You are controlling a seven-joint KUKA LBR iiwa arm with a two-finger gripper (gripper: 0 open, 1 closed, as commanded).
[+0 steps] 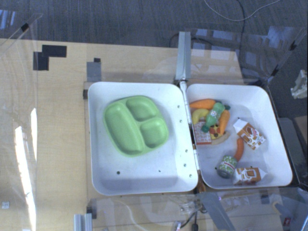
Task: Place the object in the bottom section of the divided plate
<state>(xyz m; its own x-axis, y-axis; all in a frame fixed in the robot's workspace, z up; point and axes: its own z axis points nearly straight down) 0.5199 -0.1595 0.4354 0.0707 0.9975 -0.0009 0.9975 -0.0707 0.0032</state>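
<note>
1. The green divided plate [136,125] is sat in the left white bin [144,179], a bit above and left of the bin's middle. Three sections can be made out: one long one down its left side and two smaller ones on its right, one above the other.
2. Which item is meant as the object can't really be told tbh. All the loose items are found in the right white bin [274,124], well apart from the plate.
3. A cluster is packed against that bin's left wall. An orange carrot-shaped piece [202,104] is laid across the top, with a yellow banana-like piece [199,115] just under it. A green toy [216,112] is seen beside them, touching another orange piece [224,122]. A small printed card or box [202,135] is tucked at the bottom of the pile.
4. Further right, a small red-and-white carton [250,136] is lying tilted, with a slim orange piece [239,149] just below it.
5. Near the front wall, a little can [226,167] is resting on its side, touching a second carton [248,175].
6. Both bins are set side by side on the pale wooden counter [53,143].
7. Pincer: how far it's opened, or whether anything is gripped, can't be told here.
</note>
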